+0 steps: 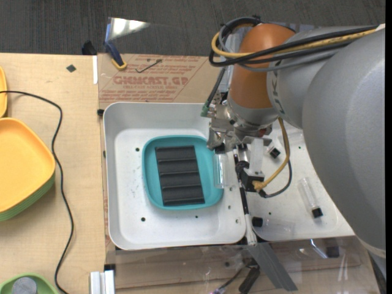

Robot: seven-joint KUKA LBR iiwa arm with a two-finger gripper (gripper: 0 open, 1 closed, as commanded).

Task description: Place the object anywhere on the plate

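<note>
A pale wooden bench [49, 84] stands against dark grey carpet [153, 5], bearing printed cardboard [153, 78].

High slanted view over both bins [116, 164].

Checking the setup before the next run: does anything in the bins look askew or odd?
Nothing looks spilled or damaged. The teal plate sits slightly turned in the left bin, with a dark ribbed object lying on it.
</note>
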